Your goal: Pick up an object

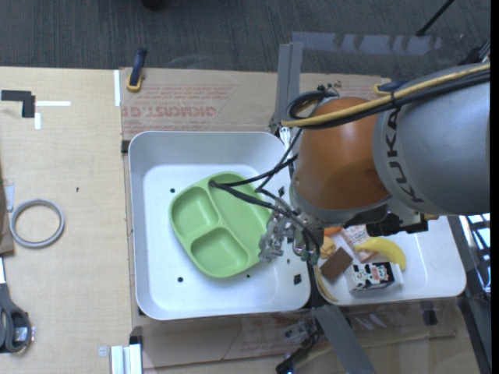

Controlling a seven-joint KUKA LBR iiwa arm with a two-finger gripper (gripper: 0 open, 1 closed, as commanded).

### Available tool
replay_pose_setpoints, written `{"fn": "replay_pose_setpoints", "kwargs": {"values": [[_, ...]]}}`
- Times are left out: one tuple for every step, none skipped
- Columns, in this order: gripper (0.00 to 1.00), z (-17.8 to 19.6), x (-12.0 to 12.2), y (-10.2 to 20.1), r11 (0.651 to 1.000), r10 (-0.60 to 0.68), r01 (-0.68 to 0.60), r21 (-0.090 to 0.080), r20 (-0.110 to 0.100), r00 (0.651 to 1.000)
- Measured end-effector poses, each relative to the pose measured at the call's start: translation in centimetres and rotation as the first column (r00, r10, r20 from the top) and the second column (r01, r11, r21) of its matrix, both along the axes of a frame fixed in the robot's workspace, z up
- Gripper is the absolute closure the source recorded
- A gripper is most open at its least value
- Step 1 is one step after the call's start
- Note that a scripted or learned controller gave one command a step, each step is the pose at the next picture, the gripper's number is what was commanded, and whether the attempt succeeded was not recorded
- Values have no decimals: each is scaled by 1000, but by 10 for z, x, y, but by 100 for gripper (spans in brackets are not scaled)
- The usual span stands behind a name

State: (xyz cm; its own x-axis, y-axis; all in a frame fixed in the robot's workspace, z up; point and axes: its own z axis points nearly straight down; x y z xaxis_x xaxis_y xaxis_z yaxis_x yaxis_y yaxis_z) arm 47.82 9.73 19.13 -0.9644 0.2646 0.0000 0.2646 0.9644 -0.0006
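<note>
A tape roll (35, 223) lies on the wooden bench (70, 146) at far left, well apart from the bins. In the left bin (156, 287) a green divided plate (217, 224) lies flat, and the gripper (282, 241) hangs at the plate's right edge; whether its fingers are open or closed cannot be told from here. The right bin (437, 275), partly hidden under the grey arm (437, 146) and its orange band, holds a banana (383, 249), a brown block (337, 266) and a small printed carton (373, 276) close together.
</note>
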Motion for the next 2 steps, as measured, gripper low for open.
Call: {"fn": "replay_pose_setpoints", "kwargs": {"values": [[100, 63, 46, 52, 989, 148, -148, -1, 0, 989], [100, 100, 0, 35, 992, -130, 130, -1, 1, 992]]}}
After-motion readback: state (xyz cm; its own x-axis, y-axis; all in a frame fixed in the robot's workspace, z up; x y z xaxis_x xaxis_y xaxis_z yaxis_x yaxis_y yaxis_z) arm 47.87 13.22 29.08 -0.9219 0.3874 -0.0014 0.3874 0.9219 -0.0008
